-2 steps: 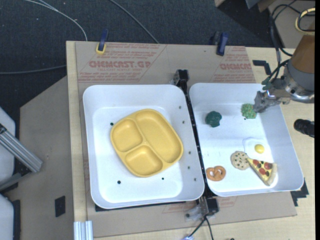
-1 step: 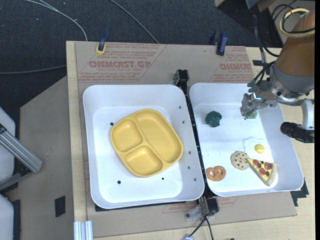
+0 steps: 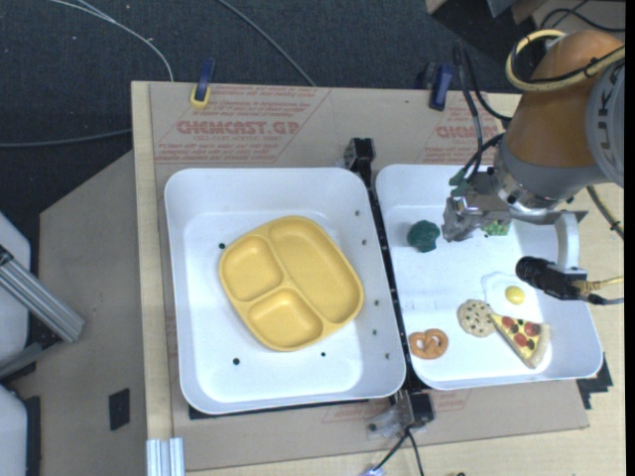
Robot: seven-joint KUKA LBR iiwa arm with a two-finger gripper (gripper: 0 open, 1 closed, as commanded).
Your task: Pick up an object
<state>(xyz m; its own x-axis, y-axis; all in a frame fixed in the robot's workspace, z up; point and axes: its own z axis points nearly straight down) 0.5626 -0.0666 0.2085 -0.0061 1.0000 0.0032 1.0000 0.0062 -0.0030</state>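
Note:
In the right bin (image 3: 397, 266) lie a dark green broccoli piece (image 3: 424, 235), a chocolate-chip cookie (image 3: 476, 317), a pretzel (image 3: 429, 342), a pizza slice (image 3: 523, 338) and a fried egg (image 3: 510, 294). My gripper (image 3: 458, 222) hangs over the upper part of this bin, just right of the broccoli and apart from it. A small light green object (image 3: 497, 229) peeks out right beside the gripper, partly hidden by the wrist. I see nothing held in the gripper.
The left bin (image 3: 189, 266) holds a yellow three-compartment plate (image 3: 289, 281). A black part of the arm with a cable (image 3: 548, 276) hangs over the right bin near the egg. Clamps (image 3: 359, 153) sit between the bins at the back.

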